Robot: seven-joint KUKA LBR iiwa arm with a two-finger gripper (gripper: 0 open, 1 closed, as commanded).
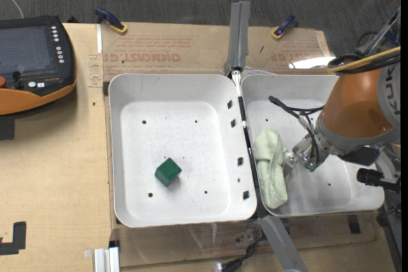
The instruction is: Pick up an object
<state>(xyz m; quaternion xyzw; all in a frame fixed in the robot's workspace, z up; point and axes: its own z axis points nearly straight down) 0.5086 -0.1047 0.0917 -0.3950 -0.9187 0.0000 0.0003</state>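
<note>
Towel [270, 165] in right bin [331, 197]; end effector [298, 158] beside it; grip state unclear, possibly touching.

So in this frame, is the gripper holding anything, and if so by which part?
Cannot be told. The gripper is low in the right bin, at the right edge of the pale cloth; a grip is not visible.

Red print runs across the cardboard [191, 48] lying behind the bins; it is upside down from this view and seems to read "CHEMCAST GP", though the letters are faint. On the arm [376, 99] at the right edge, part of a black letter, perhaps a K, shows on the orange band. Nothing else can be read.
</note>
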